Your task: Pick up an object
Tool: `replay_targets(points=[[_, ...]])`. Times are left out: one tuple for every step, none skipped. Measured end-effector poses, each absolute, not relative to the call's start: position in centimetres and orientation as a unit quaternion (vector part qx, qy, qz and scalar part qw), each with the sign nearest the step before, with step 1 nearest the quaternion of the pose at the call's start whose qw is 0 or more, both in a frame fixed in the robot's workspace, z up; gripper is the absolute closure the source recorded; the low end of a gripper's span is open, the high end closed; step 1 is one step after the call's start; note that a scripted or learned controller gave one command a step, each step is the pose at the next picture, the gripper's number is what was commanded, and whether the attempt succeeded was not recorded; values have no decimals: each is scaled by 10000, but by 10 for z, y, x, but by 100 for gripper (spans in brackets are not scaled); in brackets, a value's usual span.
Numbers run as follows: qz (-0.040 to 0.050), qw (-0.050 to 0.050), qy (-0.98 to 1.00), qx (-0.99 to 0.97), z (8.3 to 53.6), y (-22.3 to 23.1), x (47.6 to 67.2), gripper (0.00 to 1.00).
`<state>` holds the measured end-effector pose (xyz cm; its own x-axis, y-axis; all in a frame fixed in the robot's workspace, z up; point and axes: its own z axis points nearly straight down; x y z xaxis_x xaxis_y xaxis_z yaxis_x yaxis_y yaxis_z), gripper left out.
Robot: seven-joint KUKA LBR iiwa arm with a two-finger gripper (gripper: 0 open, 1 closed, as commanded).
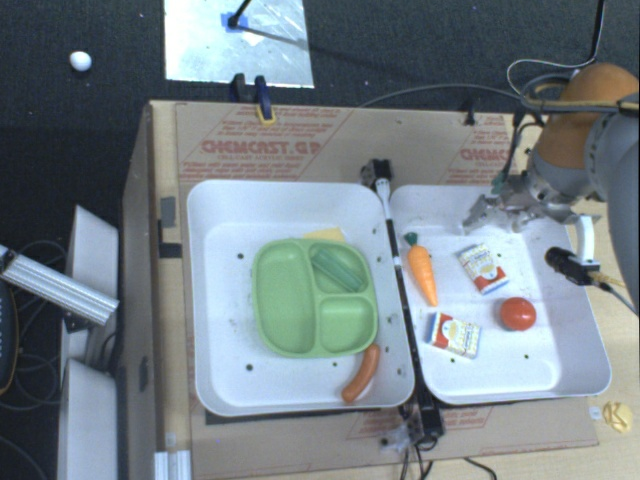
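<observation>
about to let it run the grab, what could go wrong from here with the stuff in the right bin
The gripper hangs near the back of the right white bin, above the small red and white carton. The carton lies tilted, so the fingers might only nudge it. The round red tomato sits close by and could roll if bumped. The orange carrot lies beside the divider, leaving little room to close around it.

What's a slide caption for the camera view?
KUKA gripper poised over right bin above carrot, tomato and two cartons; left bin holds green tray.
</observation>
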<state>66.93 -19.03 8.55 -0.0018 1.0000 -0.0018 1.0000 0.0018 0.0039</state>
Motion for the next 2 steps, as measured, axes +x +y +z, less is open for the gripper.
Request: replay_targets(points=[[4,15,7085,7057,85,-183,669,0],[4,14,7087,7055,85,-176,669,0]])
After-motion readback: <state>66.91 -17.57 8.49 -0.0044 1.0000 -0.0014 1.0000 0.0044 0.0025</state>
